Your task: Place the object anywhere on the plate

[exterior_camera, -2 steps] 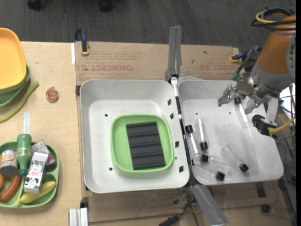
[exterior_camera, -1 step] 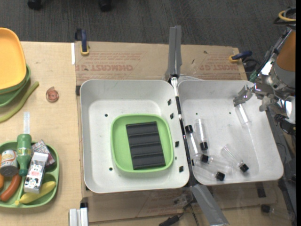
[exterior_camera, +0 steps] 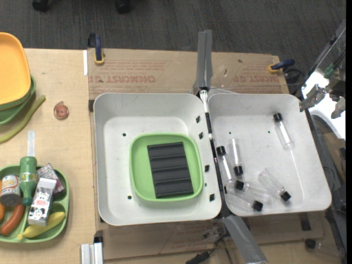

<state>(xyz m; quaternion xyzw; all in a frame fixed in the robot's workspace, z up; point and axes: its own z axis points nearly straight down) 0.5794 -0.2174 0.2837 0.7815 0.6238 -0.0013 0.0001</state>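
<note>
Now, my gripper (exterior_camera: 320, 91) sits far right, off the right white bin (exterior_camera: 308, 147); can't tell its state. Clear plastic vials w/ black caps (exterior_camera: 237, 166) lie there; green square plate (exterior_camera: 165, 169) w/ dark ribbed block (exterior_camera: 171, 169) waits left. Risk, imo: slick round vials roll from the grasp.

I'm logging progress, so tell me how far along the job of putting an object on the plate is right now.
Nothing looks done yet: the green plate in the left bin carries only a dark ribbed block. The clear vials all lie in the right bin, untouched. The gripper sits at the right edge, nothing visibly in hand. Picking and placing remain.
</note>
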